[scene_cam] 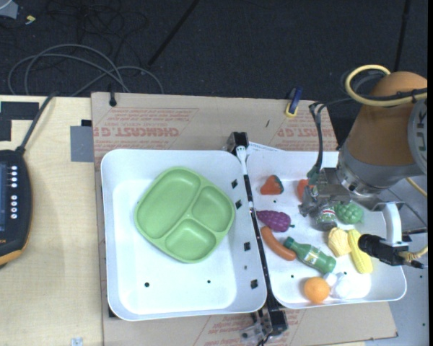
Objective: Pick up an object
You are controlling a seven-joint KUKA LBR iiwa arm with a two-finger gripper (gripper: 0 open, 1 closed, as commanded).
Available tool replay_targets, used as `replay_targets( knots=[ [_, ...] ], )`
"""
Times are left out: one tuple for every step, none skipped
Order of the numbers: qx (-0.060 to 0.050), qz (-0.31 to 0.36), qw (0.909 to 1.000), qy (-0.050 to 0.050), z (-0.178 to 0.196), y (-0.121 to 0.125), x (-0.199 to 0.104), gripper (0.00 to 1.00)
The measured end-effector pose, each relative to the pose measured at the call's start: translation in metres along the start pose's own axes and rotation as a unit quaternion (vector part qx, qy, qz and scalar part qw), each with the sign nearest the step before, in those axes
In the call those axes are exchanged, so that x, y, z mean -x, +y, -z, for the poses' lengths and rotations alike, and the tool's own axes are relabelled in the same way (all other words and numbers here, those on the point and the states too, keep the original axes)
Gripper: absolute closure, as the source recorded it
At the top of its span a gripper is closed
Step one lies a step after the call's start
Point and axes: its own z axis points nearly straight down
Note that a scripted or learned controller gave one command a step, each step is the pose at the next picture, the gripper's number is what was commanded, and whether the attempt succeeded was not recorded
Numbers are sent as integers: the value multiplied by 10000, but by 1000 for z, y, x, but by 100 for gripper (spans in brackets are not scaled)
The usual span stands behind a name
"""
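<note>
My gripper reaches down into the right bin from the right, close above the toys near its middle. The arm's body hides its fingertips. Right beside it lie a green broccoli-like toy and a small orange-red piece. Left of it are a red strawberry toy, a purple grape bunch and an orange sausage. A green bottle lies in front, with yellow corn toys, an orange ball and a white object nearby.
The left bin holds a green divided plate. A black divider rail runs between the bins. A pendant with a screen lies at the far left. Cables trail over the dark floor behind the bench.
</note>
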Motion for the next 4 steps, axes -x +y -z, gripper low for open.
replay_targets(
  knots=[
    [126,17,9999,-18,192,-66,-17,100],
    [-10,24,10000,-9,84,-66,-57,100],
    [-6,-4,10000,-11,-21,-33,-27,100],
    [89,37,10000,-5,97,-64,-76,100]
  ],
)
